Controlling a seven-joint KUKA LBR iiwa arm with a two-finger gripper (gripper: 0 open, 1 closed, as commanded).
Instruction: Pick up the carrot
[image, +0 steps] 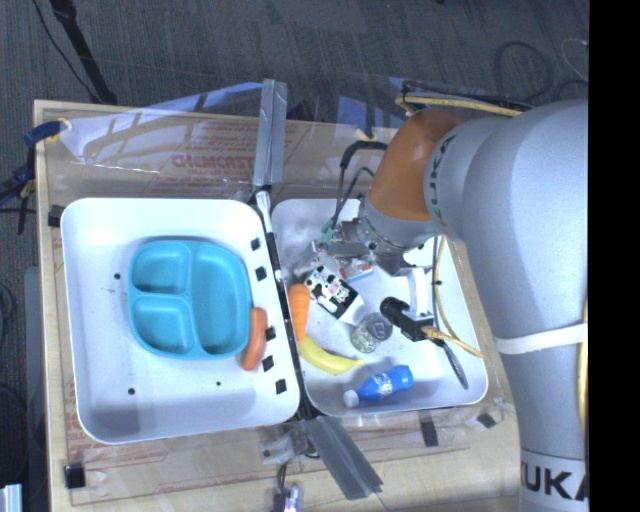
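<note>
Blue bottle (383, 386), carrot (298, 311) beyond

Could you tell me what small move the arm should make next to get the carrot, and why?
Probably shift the pincer a little toward the left of the view and down the image. The carrot lies against the right bin's left wall, just above the banana, while the pincer hangs up and to the right of it, over a black-and-white object.
</note>
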